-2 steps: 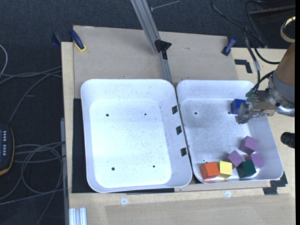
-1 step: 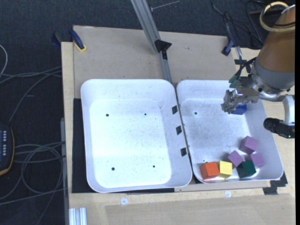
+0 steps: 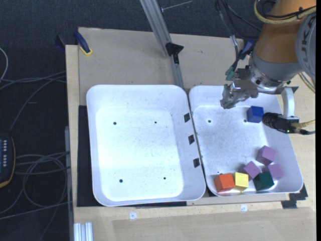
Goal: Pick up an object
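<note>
From the overhead camera, my gripper point(image 3: 229, 100) hangs over the far end of the right bin point(image 3: 210, 134), with nothing visibly between its fingers; how far apart they stand I cannot tell. A blue cube point(image 3: 255, 114) lies just beside me, toward my arm's side. At the bin's near end cluster an orange cube point(image 3: 225, 182), a yellow cube point(image 3: 242, 179), a green cube point(image 3: 263, 182) and three purple cubes point(image 3: 266, 154). The left bin point(image 3: 100, 104) sits alongside
</note>
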`<state>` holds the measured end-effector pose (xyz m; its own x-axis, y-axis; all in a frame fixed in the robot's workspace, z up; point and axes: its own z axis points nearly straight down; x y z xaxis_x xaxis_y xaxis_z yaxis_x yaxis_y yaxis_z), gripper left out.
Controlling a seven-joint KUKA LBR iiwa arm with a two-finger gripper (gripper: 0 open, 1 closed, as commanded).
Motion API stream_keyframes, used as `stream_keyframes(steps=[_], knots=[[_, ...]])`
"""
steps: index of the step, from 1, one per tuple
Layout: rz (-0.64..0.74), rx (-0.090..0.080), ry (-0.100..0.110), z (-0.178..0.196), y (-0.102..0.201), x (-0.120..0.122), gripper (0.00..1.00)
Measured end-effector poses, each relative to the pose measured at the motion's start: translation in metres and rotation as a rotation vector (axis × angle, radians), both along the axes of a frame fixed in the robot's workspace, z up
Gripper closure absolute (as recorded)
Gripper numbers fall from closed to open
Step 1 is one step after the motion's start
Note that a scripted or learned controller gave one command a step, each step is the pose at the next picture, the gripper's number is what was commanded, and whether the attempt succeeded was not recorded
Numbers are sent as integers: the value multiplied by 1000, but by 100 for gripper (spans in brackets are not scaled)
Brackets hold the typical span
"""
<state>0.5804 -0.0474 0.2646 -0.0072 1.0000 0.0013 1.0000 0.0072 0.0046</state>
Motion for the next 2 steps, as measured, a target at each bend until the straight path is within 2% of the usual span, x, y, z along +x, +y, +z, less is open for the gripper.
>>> stream_keyframes(steps=[1,2], knots=[[-1,0,2,-18,47,29,100],[-1,1,0,-10,94,61,100]])
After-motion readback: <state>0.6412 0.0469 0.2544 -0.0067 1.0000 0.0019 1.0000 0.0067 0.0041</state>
